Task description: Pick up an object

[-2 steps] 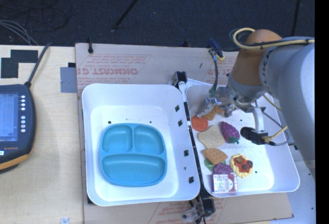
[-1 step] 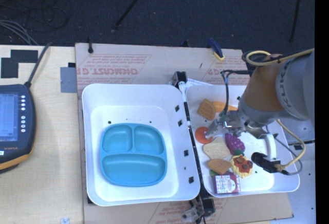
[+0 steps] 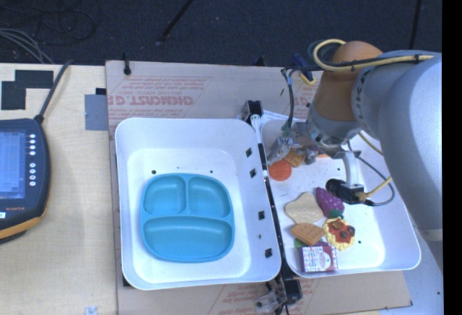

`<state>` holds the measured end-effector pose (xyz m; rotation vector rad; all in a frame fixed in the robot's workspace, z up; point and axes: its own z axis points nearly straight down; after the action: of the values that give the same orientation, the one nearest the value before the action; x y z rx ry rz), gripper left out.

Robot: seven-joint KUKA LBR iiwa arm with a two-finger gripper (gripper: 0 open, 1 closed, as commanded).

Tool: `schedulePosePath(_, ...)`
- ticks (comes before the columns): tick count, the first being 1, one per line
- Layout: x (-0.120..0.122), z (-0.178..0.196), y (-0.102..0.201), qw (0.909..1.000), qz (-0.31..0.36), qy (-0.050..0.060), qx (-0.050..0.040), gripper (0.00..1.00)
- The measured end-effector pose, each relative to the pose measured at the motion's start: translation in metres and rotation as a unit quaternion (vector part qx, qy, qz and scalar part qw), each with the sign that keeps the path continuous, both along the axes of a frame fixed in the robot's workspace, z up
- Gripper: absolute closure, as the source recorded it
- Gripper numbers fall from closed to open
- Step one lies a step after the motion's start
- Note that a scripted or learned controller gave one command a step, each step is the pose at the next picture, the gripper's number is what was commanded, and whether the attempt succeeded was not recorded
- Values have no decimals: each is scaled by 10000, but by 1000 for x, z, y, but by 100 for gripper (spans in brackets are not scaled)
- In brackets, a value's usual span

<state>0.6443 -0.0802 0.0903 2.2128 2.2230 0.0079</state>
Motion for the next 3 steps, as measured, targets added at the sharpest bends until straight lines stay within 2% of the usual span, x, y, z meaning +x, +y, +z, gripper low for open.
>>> schedulePosePath(1, 2, 86, -22, 10000, -24, -2, -11, 0)
schedulePosePath(2, -69, -6, -60, 10000, -49, 71, 13, 0)
schedulePosePath(3, -88, -3, -57, 10000, -22, 53, 5, 0)
